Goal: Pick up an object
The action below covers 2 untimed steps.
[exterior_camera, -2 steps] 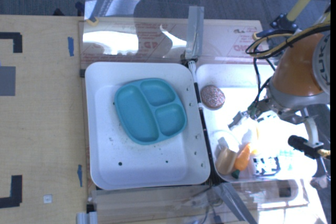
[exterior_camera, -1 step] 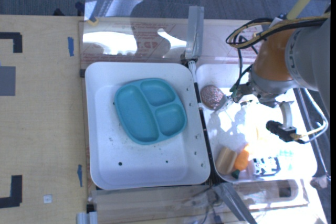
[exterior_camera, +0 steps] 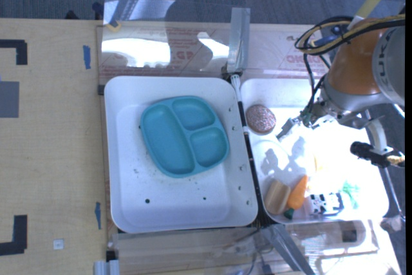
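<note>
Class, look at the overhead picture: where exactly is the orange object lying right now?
The orange object lies in the right bin, near its front edge, leaning against a tan block on its left, with a black-and-white item on its right.

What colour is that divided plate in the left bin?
Teal blue, seen in the camera view: divided plate.

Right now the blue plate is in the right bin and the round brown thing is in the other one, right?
Not quite. The camera view shows the blue plate in the left bin. The round brown thing is in the other one, the right bin.
</note>
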### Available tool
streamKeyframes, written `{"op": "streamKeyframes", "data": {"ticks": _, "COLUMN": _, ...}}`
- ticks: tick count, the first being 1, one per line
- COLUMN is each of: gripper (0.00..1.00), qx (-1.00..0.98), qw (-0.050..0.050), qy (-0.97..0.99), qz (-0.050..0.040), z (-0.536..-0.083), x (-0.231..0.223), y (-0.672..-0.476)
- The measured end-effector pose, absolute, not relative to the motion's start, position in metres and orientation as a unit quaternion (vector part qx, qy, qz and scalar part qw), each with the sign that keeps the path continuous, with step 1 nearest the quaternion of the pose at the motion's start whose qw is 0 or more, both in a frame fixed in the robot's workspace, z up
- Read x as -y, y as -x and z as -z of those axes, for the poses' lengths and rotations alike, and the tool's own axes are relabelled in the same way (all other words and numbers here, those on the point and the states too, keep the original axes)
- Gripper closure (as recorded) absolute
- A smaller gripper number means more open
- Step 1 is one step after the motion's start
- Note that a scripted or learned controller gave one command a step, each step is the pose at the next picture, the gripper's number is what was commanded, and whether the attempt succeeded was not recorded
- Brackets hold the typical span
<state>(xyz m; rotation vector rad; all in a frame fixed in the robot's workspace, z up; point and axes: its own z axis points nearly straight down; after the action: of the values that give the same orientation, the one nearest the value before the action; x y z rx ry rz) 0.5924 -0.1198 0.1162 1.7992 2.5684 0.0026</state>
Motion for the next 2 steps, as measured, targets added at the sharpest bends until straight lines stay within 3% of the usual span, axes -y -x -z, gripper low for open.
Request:
{"op": "streamKeyframes", "data": {"ticks": 1, "gripper": 0.0, "qx": -0.759, "qw": 0.007, "qy": -0.65, "qz": -0.0037, "z": -0.094, "x": 0.11, "y": -0.652}}
{"op": "streamKeyframes", "data": {"ticks": 2, "gripper": 0.0, "qx": -0.756, "qw": 0.007, "qy": -0.655, "qz": -0.0032, "z": -0.094, "x": 0.1, "y": -0.671}}
